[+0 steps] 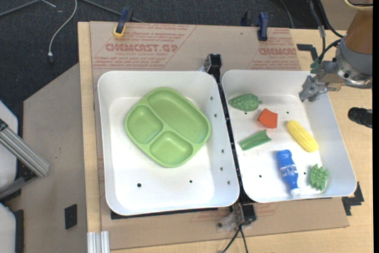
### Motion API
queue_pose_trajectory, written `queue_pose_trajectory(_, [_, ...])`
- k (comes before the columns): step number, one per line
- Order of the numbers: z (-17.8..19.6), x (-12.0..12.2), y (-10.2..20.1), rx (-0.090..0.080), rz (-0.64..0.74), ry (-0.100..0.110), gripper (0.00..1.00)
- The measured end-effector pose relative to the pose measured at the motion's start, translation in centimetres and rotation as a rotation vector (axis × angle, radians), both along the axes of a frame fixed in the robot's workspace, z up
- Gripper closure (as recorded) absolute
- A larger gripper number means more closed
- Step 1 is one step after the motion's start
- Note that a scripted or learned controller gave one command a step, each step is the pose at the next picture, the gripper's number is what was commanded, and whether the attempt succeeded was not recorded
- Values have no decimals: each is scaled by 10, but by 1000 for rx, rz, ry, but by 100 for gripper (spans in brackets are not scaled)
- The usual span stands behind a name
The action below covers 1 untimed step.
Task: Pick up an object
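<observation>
The claw (310, 89) hangs over the right bin's (337, 145) upper right rim; how wide it stands cannot be told. Inside lie an orange block (267, 118), corn cob (302, 135) and blue bottle (286, 170), all untouched.

Bright, even overhead light w/ soft shadows, mild glare on white bins (225, 186), pic slightly soft overall.

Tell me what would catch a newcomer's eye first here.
The big green divided plate lying alone in the left bin stands out first. Next comes the bright scatter in the right bin: an orange block, a yellow corn cob and a blue bottle. The gripper sits at that bin's upper right corner.
</observation>
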State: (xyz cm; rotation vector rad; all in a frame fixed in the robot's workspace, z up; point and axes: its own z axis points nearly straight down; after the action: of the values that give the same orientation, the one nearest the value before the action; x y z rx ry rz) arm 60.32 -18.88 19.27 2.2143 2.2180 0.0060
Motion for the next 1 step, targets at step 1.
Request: queue_pose_trajectory(1, [61,9,3,0,0,0,100])
